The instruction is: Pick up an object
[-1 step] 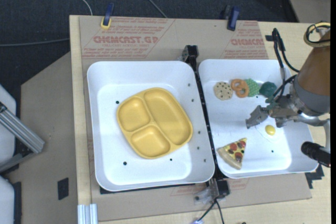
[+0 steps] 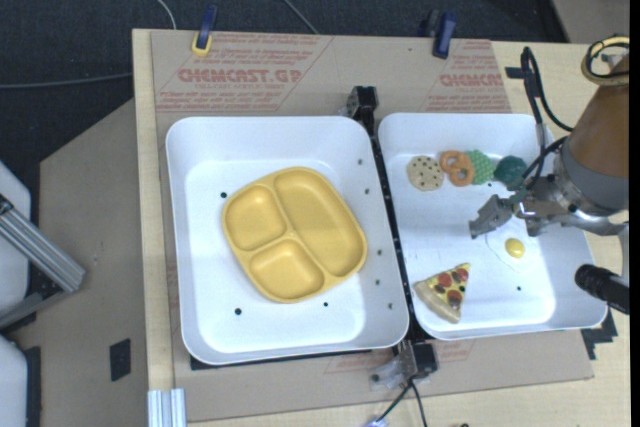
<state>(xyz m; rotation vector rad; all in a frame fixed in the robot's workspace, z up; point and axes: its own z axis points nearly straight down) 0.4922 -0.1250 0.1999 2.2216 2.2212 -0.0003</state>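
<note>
The right bin [image 2: 535, 310] holds a chocolate-chip cookie [image 2: 425, 173], a pretzel [image 2: 457, 167], a light green piece [image 2: 485, 164] and a dark green round piece [image 2: 511, 170] along its far side. A small yellow piece [image 2: 515, 248] lies mid-bin, and a pizza slice [image 2: 445, 290] sits near the front left corner. My gripper [image 2: 500, 218] hangs low over the middle of this bin, just above and left of the yellow piece. Nothing is visibly held.
The left bin [image 2: 200, 315] carries a yellow three-compartment plate [image 2: 292, 233]. The arm's grey and orange wrist [image 2: 605, 150] covers the right bin's right side. A black divider clamp [image 2: 362, 101] sits between the bins at the back.
</note>
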